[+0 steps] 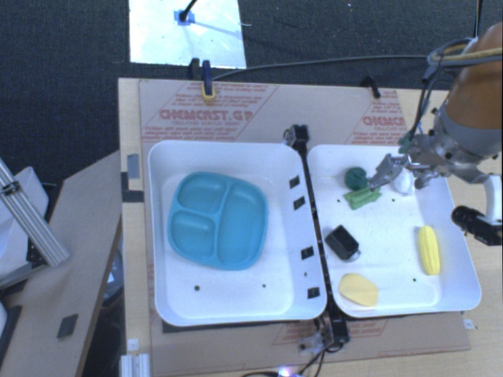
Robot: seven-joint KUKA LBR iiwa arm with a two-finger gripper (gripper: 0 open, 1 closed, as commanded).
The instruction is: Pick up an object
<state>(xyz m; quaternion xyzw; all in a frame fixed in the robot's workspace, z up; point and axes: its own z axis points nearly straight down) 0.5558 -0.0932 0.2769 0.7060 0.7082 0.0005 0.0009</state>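
The pincer (391,171) hung at the upper part of the right bin (456,289), just beside a green object (358,188); I could not tell its state. At frame left, a blue divided plate (218,220) lay in the left bin (169,289). Rightward sat a black block (343,243), a yellow disc (359,289) and a corn cob (429,250).

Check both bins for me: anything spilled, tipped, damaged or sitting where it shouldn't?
Nothing stands out. The blue divided plate lies flat in the left bin. In the right bin the yellow corn, yellow oval piece, black block and green items lie apart on the floor, with the pincer beside the green ones.
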